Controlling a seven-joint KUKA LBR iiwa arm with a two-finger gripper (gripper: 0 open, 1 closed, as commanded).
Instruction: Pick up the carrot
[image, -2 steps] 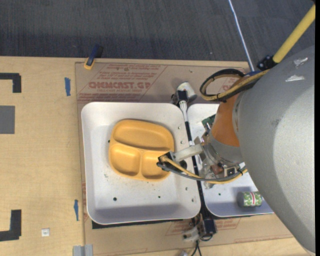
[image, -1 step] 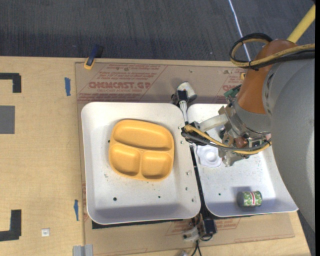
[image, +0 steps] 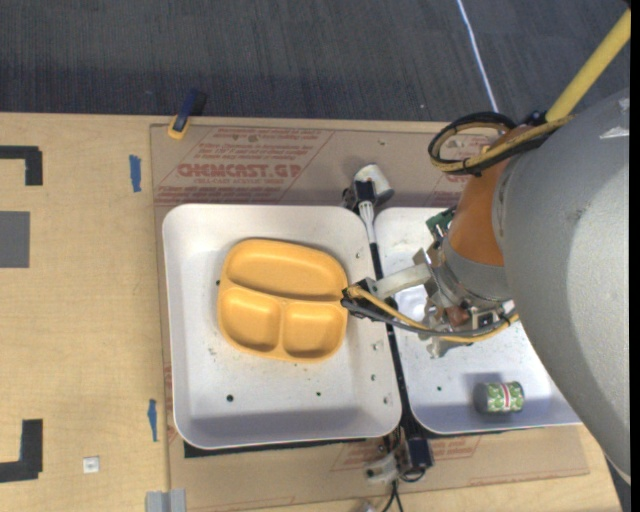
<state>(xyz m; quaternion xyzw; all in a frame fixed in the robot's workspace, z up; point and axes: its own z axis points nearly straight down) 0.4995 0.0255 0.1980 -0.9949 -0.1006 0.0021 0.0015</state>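
My grey arm with its orange band (image: 478, 225) reaches in from the right and hangs over the right bin (image: 440, 400). The gripper (image: 447, 325) points down into that bin near its left wall, mostly hidden under the wrist and its yellow and black cables. The arm's bulk covers much of the right bin's floor, so what lies under it is hidden.
A yellow divided plate (image: 282, 298) sits in the left bin (image: 200, 380). A small green can (image: 499, 396) lies on its side at the right bin's front. A black divider (image: 385, 330) runs between the bins. A brown cardboard sheet (image: 240, 165) lies beneath both.
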